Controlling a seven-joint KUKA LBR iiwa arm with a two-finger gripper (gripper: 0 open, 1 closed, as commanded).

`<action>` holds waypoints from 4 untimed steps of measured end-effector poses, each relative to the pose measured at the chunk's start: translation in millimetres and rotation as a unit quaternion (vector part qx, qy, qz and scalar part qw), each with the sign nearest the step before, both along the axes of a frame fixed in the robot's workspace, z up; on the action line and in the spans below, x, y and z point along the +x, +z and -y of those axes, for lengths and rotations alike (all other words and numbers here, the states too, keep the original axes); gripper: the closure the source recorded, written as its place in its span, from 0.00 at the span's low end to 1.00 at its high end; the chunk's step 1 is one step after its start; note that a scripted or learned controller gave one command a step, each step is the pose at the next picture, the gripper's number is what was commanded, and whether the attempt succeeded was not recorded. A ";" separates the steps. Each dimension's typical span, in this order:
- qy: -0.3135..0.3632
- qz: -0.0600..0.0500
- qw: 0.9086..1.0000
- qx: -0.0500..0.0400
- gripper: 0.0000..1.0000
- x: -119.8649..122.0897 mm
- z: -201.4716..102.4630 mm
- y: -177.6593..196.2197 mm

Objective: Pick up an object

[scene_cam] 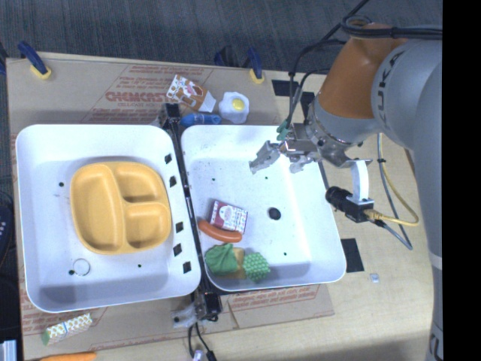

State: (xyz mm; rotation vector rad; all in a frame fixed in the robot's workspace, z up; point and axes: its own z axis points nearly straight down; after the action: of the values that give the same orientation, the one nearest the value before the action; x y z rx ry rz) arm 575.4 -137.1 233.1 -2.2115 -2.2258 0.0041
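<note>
Gripper (pixel 279 159): hangs over the right bin's far half, nearer its right wall; the two fingers stand apart with nothing between them, one finger (pixel 264 158) pointing toward the bin's middle.
Arm (pixel 376 66): grey with an orange band, reaching in from the right above the bench's far right part.
Right bin (pixel 327 258): white and shallow, carrying the loose objects along its near-left part.
Red box (pixel 228 216): small carton lying flat near the left wall, well apart from the gripper.
Sausage (pixel 219 233): orange-red, lying just beside the red box on its near side.
Green toys (pixel 237 262): a leafy green piece and a knobbly green one side by side against the near wall, something yellowish between them.
Dark spot (pixel 274 214): on the bin floor near the middle; I cannot tell what it is.
Left bin (pixel 45 295): white, touching the right bin along the shared edge.
Yellow tray (pixel 120 205): three compartments, resting in the middle of the left bin.
Bench far edge: a small printed carton (pixel 184 91) and a white-and-yellow item (pixel 234 106) lie outside the bins.
</note>
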 end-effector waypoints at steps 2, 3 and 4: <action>-0.011 0.005 1.000 -0.001 0.00 -60.0 -41.8 -138.7; -0.008 0.005 1.000 -0.001 1.00 -59.1 -42.3 -128.0; -0.008 0.005 1.000 -0.001 0.00 -59.2 -42.3 -128.1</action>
State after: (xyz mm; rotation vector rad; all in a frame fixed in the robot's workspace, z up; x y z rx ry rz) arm 516.2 -94.7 105.0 -2.2352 -2.2133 -0.0047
